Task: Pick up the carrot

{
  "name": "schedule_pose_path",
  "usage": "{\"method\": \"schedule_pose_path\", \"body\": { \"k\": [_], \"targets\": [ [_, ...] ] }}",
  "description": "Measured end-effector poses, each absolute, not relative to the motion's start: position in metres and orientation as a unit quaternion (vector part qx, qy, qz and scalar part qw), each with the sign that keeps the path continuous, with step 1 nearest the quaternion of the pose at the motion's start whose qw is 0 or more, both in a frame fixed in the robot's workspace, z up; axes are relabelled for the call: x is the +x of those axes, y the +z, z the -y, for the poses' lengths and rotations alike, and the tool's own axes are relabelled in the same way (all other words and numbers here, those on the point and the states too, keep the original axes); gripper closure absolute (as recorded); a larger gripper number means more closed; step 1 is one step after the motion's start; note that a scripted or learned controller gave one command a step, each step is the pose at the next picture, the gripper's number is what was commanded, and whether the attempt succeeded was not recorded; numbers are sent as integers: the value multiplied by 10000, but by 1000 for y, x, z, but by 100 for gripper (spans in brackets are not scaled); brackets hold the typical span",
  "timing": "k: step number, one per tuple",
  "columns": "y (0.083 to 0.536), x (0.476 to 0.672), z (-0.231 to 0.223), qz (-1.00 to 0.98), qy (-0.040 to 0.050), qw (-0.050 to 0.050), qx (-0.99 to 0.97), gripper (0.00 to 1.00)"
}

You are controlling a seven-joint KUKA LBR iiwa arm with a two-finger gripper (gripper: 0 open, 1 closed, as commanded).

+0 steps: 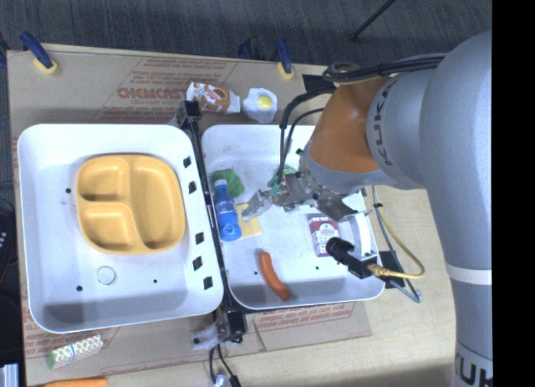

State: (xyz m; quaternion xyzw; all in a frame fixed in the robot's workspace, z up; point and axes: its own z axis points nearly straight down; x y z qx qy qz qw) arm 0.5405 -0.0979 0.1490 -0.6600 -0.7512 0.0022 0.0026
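The hand (266, 200) hung low over the middle of the right bin (251, 139), its metal fingers pointing toward the divider between the two bins. I could not tell from where I stood whether it was released or clenched; nothing showed between its tips. It sat just above a pale yellow block (249, 218), beside a blue bottle (225, 211) that lay along the bin's left wall with a green item (228, 182) at its far end. Those things were crowded together on that side, which I judged left the hand little room to work there.

The carrot (273, 276) lay apart from all that, near the front edge of the right bin, angled with one end toward the front wall. It rested alone on bare white floor, clear of the hand, so I reckoned the pick had yet to begin and the arm would need to swing toward the front edge. A small maroon packet (323, 236) lay toward the bin's right side, under the wrist.

The left bin (42, 235) held a yellow divided tray (129, 201) near its centre. On the desk (100, 76) past the bins' back edge sat a small carton (209, 97) and a yellow-and-white piece (261, 104).
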Motion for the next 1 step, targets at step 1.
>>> {"method": "schedule_pose_path", "body": {
  "k": [1],
  "targets": [
    [93, 520, 109, 6993, 25, -35, -7149, 0]
  ]
}}
